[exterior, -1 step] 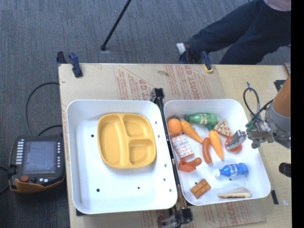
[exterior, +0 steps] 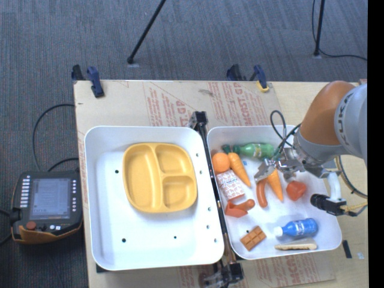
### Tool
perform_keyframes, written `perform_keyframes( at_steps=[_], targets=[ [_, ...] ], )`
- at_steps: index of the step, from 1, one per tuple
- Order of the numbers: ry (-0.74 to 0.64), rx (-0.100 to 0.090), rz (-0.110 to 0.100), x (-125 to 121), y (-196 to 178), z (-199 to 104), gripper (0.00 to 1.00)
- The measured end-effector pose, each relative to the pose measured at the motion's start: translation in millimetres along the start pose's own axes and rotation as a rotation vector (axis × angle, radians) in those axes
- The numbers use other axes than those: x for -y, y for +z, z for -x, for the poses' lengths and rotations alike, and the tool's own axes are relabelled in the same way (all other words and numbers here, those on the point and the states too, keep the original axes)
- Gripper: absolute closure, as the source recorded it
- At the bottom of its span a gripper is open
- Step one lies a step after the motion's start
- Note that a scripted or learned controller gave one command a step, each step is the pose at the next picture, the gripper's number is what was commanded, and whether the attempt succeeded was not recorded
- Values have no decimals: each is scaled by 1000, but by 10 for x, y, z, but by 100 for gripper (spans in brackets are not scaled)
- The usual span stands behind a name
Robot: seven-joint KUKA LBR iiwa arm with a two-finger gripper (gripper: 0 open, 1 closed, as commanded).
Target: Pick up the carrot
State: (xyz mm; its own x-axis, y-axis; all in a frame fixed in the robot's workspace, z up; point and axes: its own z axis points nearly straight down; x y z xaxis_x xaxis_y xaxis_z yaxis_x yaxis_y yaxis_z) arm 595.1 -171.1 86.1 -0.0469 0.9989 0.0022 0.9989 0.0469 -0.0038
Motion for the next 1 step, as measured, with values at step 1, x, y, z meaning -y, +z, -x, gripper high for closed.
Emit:
perform_keyframes(
  at_steps=[1],
  targets=[
    [0, 2, 6, -21, -128, 12, 100]
  ],
)
